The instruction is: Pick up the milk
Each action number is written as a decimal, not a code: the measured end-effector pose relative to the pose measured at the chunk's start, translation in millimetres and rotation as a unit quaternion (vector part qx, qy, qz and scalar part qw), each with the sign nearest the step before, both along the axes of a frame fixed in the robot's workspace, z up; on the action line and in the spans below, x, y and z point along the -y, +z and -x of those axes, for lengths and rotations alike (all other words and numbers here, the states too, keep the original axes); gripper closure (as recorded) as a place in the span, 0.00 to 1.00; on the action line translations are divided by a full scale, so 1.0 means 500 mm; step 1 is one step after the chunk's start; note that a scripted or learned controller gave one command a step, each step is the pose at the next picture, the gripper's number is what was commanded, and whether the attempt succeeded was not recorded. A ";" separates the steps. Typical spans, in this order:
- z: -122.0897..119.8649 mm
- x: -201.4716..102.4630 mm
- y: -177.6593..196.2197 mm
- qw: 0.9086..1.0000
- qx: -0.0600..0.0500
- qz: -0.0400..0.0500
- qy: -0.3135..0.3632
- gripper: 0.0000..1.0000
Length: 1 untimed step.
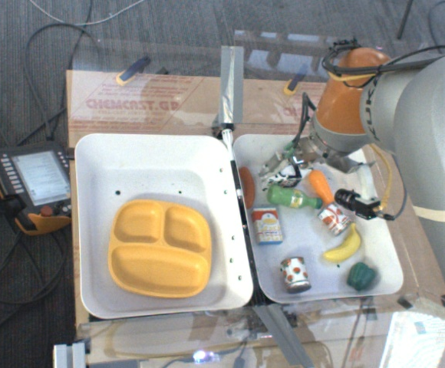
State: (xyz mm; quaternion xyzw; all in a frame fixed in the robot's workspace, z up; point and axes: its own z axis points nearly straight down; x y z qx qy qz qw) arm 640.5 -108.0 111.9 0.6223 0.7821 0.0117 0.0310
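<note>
gripper low at right bin's far edge; jaw state unreadable. milk lying below-left of jaws, near, long axis roughly along bin's depth, green bottle between.

R bin crowded: milk carton sits just beside sausage at the L wall, green bottle just above it. Open floor betw. carton and the two cans, approach from above OK. Carrot, banana, green pepper further R. L bin: yellow tray only, bare floor around it.
</note>
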 end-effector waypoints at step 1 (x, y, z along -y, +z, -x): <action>-0.056 0.004 -0.003 0.999 -0.007 -0.001 0.042 0.00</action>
